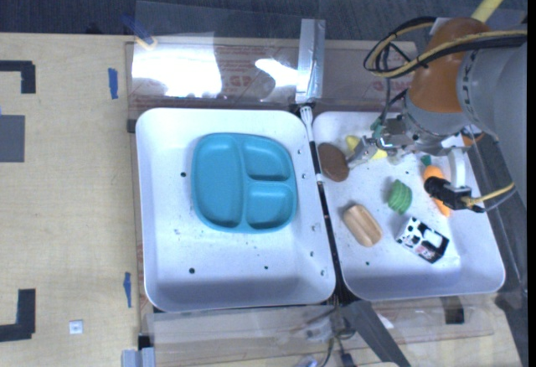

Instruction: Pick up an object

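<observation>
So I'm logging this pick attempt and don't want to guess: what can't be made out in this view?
- Gripper: small and tangled with cables; open or shut, can't tell.
- Yellow object beside the gripper: partly covered by it; contact unclear.
- Orange object: partly behind the arm; shape unclear.
- Black-and-white item: too small to identify.

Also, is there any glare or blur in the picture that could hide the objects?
In the camera view, strong glare sits on the clear sheet behind the left bin; the blue tray is evenly lit and sharp; small items near the tool look soft and hard to identify.
</observation>
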### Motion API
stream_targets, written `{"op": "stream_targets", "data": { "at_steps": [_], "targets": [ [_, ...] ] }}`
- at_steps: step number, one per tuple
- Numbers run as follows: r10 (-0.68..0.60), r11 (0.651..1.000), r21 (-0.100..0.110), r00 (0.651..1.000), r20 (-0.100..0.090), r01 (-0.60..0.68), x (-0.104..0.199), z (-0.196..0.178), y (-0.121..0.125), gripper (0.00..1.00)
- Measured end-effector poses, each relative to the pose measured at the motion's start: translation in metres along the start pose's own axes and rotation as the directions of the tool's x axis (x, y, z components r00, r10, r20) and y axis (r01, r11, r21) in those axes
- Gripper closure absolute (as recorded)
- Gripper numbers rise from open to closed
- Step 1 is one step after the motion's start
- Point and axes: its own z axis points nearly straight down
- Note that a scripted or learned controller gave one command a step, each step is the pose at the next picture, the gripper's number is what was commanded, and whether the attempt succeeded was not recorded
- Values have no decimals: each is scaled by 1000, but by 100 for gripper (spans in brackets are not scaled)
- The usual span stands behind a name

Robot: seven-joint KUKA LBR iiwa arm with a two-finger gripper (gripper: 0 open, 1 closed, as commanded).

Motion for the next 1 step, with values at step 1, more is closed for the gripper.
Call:
{"op": "stream_targets", "data": {
  "at_steps": [1],
  "targets": [
    [208,978,7,978,0,-208,19,3,18,0]
  ]
}}
